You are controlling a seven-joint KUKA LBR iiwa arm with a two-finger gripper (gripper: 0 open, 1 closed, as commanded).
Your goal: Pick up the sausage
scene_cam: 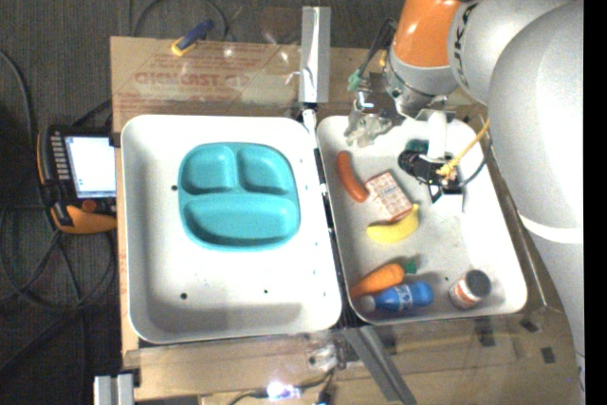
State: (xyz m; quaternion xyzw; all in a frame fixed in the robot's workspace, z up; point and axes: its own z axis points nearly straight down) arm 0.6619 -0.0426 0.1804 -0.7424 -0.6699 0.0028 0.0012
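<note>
While the gripper (pixel 365 123) hangs over the right bin's (pixel 493 232) far corner, can't tell its grip. Sausage (pixel 351 176) lies just below it by the left wall, beside a small box (pixel 390 194), banana (pixel 395 227), carrot (pixel 381 278). Left bin (pixel 152 289) holds a teal tray (pixel 239 195).

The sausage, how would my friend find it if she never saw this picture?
Start at the right-hand white bin, the one full of small things beside the bin with the blue tray. Look along its left wall near the top, just below the robot's tool: there lies the sausage. It is a plain reddish-orange rod with rounded ends, unlike the carrot lower down, which tapers and has a green top.
</note>
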